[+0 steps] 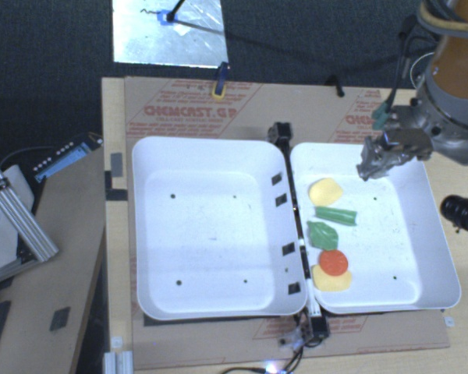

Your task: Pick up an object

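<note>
Pincer (368, 170) above right bin (421, 232) holding toy foods (329, 232).

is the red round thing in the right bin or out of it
In. The red round thing lies inside the right bin, near its left wall, overlapping a yellow piece.

Robotics lab, 2 white bins (210, 150) on cardboard-topped bench (187, 104), cabling
</note>
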